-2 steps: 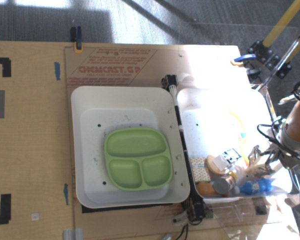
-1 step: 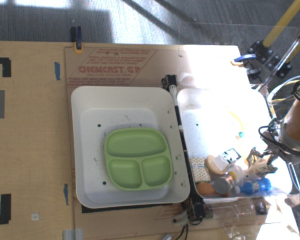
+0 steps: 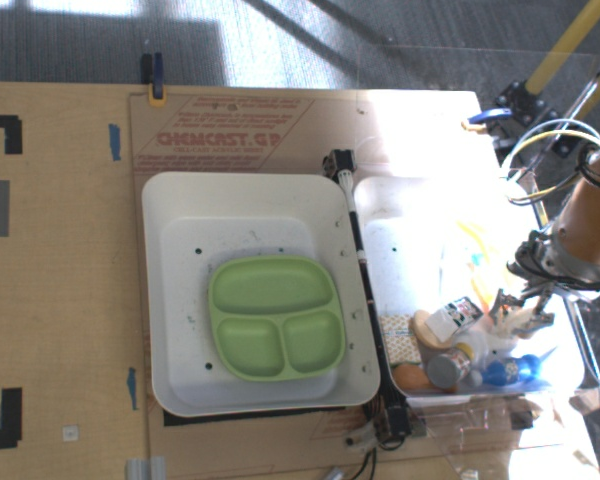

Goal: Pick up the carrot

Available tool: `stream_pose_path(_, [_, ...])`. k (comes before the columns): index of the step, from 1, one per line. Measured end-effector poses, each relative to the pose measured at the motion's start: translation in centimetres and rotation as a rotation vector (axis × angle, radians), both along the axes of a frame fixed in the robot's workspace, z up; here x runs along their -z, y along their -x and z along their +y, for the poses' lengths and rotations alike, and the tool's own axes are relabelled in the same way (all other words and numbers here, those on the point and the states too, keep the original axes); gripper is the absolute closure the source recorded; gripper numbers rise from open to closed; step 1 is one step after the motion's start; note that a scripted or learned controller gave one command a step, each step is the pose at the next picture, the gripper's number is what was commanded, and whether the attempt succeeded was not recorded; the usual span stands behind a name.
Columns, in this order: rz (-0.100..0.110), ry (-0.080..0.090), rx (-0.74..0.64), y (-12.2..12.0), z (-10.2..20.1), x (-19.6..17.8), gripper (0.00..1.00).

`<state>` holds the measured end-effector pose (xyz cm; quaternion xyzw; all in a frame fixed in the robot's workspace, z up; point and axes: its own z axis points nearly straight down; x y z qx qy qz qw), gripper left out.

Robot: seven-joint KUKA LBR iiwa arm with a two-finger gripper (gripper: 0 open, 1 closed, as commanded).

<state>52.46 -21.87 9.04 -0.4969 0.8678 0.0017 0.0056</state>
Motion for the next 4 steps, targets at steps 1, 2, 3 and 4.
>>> stream_pose_path(1, [-0.009, 0.013, -0.434, 1.1, -0.4, -13.2, 1.00])
stream_pose_path(2, [0.004, 0.005, -0.144, 4.3, 4.5, -15.9, 1.00])
stream_pose_path(3, [-0.009, 0.008, -0.171, 3.8, 9.6, -21.6, 1.00])
stream_pose_path(4, [-0.003, 0.006, -0.491, 4.3, 12.6, -21.5, 1.00])
